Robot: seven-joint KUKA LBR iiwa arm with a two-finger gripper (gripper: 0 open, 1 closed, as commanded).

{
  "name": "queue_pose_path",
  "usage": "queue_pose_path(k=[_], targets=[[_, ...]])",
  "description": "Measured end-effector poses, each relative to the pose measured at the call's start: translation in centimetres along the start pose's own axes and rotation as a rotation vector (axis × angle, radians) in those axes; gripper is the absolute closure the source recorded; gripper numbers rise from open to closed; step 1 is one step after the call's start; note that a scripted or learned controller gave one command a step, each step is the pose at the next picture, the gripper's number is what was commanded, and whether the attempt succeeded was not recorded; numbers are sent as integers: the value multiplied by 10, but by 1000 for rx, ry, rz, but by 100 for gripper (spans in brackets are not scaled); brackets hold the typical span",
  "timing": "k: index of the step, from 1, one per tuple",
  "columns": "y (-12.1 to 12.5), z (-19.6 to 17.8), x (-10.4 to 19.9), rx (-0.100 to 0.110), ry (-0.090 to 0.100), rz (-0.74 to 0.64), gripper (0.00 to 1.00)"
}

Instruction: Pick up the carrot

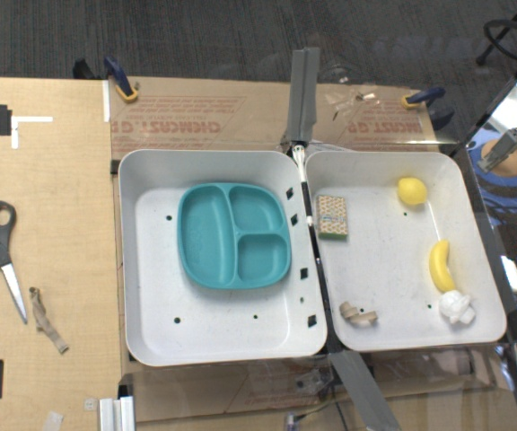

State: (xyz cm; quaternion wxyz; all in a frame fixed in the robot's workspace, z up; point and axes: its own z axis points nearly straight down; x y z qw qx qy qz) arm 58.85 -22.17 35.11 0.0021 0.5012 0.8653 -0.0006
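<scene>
near front rim of right bin (pixel 386 272): one tan scrap (pixel 359 313), one white lump (pixel 456 307). one banana (pixel 441 266), one lemon (pixel 411 191). left bin (pixel 151 317): one teal plate (pixel 235 235). possible carrot (pixel 499 157) at right edge, outside bins, just beside end effector (pixel 515 139); long axis unreadable. end effector opening: cannot tell.

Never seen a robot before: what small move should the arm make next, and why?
Probably swing left, over the right bin. The arm sits beyond its right rim, while the lemon, banana and smaller pieces lie inside it.
</scene>
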Motion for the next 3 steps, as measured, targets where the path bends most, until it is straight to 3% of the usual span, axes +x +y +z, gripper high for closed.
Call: queue_pose_path(k=[1, 2, 3], targets=[[-73, 81, 41, 1, 3, -195, 100], [-93, -16, 53, -1, 0, -416, 100], [-93, 67, 55, -2, 3, -774, 100]])
